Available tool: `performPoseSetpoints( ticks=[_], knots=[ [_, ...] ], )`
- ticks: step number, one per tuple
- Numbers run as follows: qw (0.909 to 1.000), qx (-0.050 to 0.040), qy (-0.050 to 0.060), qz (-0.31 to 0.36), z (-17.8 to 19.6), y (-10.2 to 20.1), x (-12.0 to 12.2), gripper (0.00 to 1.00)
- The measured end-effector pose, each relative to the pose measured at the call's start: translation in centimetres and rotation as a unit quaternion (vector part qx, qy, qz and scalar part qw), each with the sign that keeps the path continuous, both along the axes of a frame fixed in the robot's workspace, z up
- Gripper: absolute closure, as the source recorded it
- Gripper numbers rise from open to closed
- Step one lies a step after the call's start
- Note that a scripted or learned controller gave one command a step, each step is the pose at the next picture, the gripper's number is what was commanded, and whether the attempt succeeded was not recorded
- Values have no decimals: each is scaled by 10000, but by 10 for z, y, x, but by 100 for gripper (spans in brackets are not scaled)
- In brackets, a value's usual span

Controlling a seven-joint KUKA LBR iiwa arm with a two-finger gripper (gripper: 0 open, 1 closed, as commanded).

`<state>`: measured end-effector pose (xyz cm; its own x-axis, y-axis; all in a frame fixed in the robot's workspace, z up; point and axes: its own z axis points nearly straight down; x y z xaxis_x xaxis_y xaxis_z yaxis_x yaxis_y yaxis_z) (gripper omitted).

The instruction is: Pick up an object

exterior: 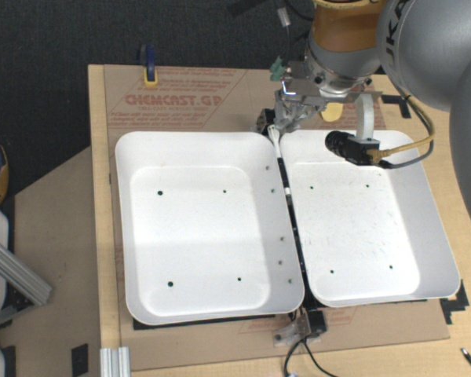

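Two white bins sit side by side on the bench — the left bin (196,226) and the right bin (369,226). My claw (286,115) hangs over the far end of the seam between them, arm reaching in from the right. How far its tips are spread I cannot tell. A small yellowish object (332,111) shows just beyond the right bin's far rim — partly behind my wrist.

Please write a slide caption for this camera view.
Grey arm reaches over the far edge of the right bin, beside the left bin.
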<state>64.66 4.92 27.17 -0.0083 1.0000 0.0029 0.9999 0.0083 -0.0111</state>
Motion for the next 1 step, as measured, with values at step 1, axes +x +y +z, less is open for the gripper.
performPoseSetpoints(
  ticks=[1],
  knots=[
    [9999,-26,-88,-65,37,-70,21,100]
  ],
)
